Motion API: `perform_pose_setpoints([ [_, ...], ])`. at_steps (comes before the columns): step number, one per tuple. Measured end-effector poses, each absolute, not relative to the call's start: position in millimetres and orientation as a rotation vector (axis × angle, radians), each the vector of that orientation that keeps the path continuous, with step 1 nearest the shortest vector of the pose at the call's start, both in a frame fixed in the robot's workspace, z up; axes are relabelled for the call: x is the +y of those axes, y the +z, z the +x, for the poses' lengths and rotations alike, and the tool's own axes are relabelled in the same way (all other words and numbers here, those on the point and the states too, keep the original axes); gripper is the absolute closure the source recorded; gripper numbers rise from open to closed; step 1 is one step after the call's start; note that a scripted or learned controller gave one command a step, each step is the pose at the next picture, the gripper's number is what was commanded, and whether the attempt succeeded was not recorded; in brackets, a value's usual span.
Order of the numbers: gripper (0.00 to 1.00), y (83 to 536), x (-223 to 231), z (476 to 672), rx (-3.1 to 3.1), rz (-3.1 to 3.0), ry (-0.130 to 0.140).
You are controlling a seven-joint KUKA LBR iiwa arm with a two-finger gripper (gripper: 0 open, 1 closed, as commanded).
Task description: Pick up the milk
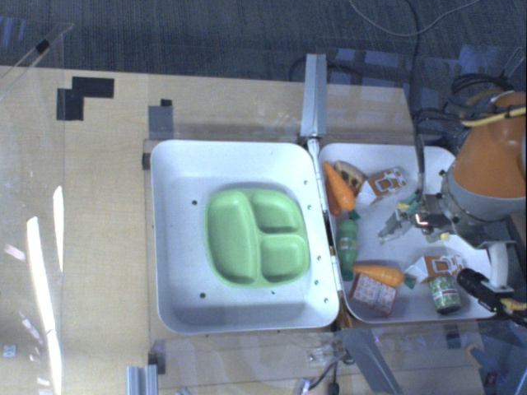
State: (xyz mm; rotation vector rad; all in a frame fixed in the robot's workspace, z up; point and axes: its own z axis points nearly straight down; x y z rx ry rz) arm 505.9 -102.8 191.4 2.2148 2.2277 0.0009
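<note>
A: What sits on the left of the tabletop (99, 245)?

B: The left bin (169, 245), holding a green divided tray (257, 235) near its middle. A metal bar (314, 97) stands at the seam between the two bins.

A: And the right bin (375, 151)?

B: Along its left wall lies a carrot (338, 187), with a green bottle (347, 245) just below it. A second carrot (380, 274) lies across the top of a dark red packet (372, 296) at the front edge. Near the back wall sits a small brown-and-white carton (386, 182).

A: Where is the milk?

B: I take it to be the small carton (440, 265) toward the front right of that bin, lying just above a green-lidded jar (445, 295).

A: And the arm?

B: The arm (492, 167) reaches in from the right. The jaws (403, 220) hang over the middle of the right bin, between the two cartons, holding nothing; they look parted, though only narrowly.
</note>
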Motion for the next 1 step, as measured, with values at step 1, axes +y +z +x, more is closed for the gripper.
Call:
perform_pose_setpoints([
  [1, 0.0, 150.7, -108.7, 600.8, 2.208, 2.233, 0.003],
])
